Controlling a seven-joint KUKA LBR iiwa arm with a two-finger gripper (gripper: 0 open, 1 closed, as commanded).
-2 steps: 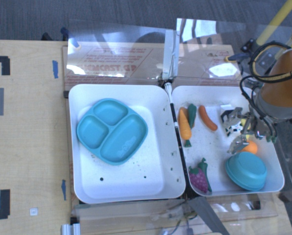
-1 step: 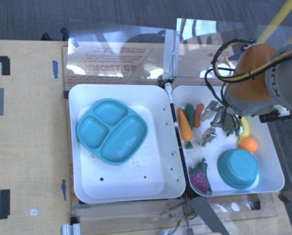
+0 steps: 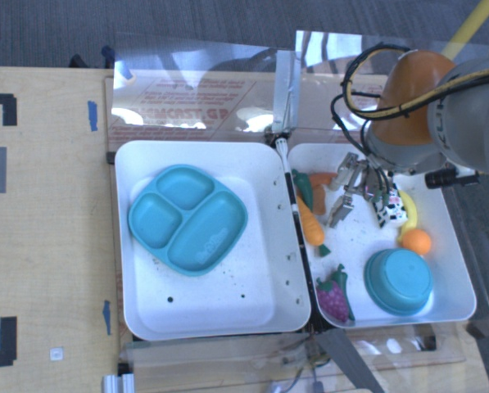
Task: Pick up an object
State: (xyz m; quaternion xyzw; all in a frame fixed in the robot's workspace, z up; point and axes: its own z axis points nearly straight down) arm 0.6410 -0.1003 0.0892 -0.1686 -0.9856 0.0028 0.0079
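While nothing is lifted yet, the nearest things on the bench (image 3: 39, 219) sit toward the front of the right bin (image 3: 461, 301): a bunch of purple toy grapes (image 3: 335, 295) by the divider and, beside it, a turquoise bowl (image 3: 400, 280) standing mouth up. Just behind the bowl lies a small orange ball (image 3: 416, 241), touching a yellow banana (image 3: 409, 210) at the bin's right side, with a little black-and-white toy (image 3: 389, 210) tucked against the banana. Along the divider a toy carrot (image 3: 310, 221) lies lengthwise, its green top pointing back.

Across in the left bin (image 3: 146, 309), a turquoise divided plate (image 3: 187, 219) rests alone, well apart from the action.

Farther back, the gripper (image 3: 344, 195) hangs low over the rear of the right bin, its metal fingers (image 3: 339, 212) spread and released, with bare white floor between them and nothing in their grip. It sits between the carrot and the black-and-white toy, near both but not clearly touching either.

I judge this the reaching stage, the pick not yet made. Any object will serve; the carrot looks closest. The next move calls for shifting toward it, straddling its narrow body crosswise, descending to the floor, then closing before lifting.
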